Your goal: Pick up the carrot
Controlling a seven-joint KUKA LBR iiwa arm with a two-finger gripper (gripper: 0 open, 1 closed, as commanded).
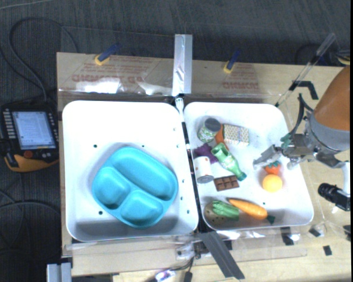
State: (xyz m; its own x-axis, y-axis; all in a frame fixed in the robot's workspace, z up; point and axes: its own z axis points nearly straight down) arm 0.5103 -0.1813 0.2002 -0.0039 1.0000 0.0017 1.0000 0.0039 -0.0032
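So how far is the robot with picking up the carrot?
Nothing looks done yet: the carrot lies at the front of the right bin, beside a green vegetable. The gripper is above the bin's right side, near a yellow ball, away from the carrot. Reaching, gripping and lifting remain.

The carrot is a bright orange toy vegetable with a smooth, tapered body and a small dark green stub at its right end. It lies flat on its side on the floor of the right bin, close to that bin's near wall and a little right of its middle. Its long axis runs left to right, slightly tilted, with the left end a touch farther away than the right end. Its left end meets a green corn-like item lying beside it. Nothing rests on top of it.
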